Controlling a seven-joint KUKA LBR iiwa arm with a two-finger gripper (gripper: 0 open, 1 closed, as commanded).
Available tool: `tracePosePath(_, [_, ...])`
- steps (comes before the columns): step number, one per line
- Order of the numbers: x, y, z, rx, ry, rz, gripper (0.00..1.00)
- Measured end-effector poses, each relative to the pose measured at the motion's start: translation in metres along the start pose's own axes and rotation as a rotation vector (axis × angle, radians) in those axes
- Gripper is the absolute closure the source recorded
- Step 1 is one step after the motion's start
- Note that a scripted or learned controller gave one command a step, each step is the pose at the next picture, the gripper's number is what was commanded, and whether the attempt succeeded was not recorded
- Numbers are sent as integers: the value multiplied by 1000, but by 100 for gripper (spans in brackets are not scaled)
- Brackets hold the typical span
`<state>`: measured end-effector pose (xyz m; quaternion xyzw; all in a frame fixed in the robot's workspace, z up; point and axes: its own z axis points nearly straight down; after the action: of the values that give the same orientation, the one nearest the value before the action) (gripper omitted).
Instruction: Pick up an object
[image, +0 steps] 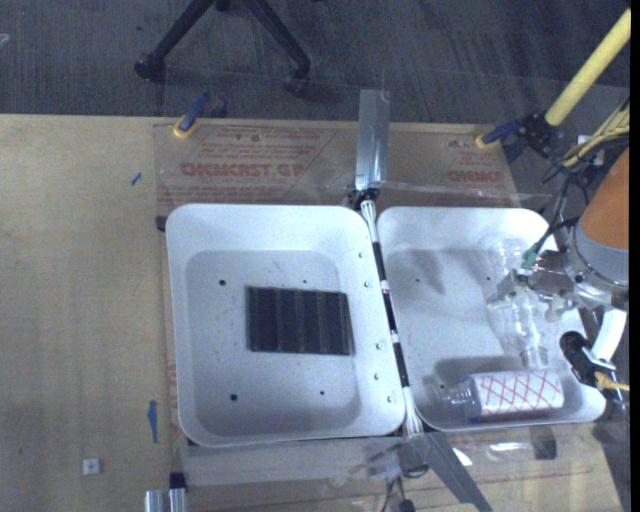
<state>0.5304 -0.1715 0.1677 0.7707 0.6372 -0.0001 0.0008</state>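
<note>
From above the bench, two white bins sit side by side on the wooden top. The left bin (200, 250) holds a dark ribbed mat (299, 320), lying flat near the middle of its floor, a little toward four o'clock from centre.

The right bin (430, 240) holds a bottle with a red-and-white criss-cross label (512, 394). It lies on its side along the bin's near wall, at about five o'clock within that bin, its clear neck and cap pointing toward nine o'clock. There also seems to be something clear, glass or plastic, (520, 325) just above it, toward three o'clock in the bin, but it is too see-through against the white floor to make out its shape.

The arm (605, 215) comes in at three o'clock, its orange band showing at the frame's edge. The gripper (540, 283) hangs over the right side of the right bin, above the clear thing and apart from the labelled bottle. Whether it is parted or closed cannot be told; the metal parts blur into the clear object beneath.

At twelve o'clock, beyond the bins, a clear plastic sheet with red lettering (245, 165) lies on the bench, pinned by a yellow-handled clamp (188, 122) at its left corner. A yellow pole (595, 62) slants in at one o'clock.
</note>
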Motion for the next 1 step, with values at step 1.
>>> tracePosePath(1, [-24,17,73,-1,1,-106,0])
